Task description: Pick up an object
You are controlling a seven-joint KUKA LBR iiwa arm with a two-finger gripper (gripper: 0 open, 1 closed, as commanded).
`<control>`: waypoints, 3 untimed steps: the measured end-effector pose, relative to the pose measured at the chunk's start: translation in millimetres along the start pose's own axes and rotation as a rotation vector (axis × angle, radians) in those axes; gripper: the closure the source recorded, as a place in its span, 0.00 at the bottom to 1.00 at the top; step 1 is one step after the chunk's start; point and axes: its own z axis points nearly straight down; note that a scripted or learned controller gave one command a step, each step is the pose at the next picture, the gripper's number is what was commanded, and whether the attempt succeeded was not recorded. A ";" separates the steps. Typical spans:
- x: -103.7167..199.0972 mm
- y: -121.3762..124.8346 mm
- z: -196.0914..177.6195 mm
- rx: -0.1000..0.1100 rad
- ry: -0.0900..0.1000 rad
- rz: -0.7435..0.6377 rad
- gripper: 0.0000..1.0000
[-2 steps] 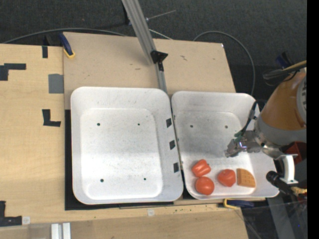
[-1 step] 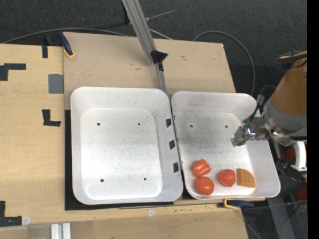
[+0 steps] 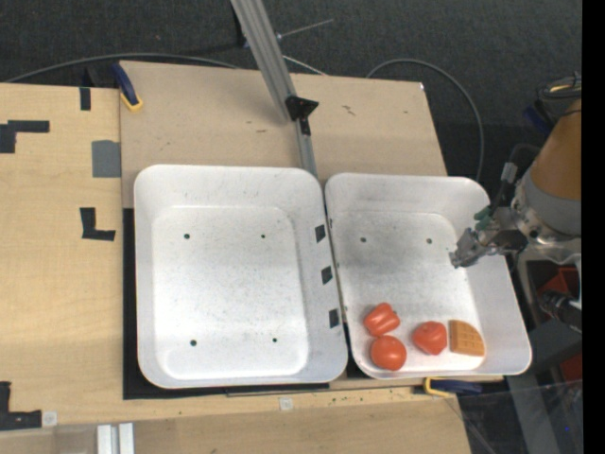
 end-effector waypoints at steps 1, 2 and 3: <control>45.8 17.6 11.3 0.005 0.002 -0.003 1.00; 102.2 44.4 17.9 0.005 0.003 -0.005 1.00; 157.1 71.0 8.9 0.003 0.003 -0.006 1.00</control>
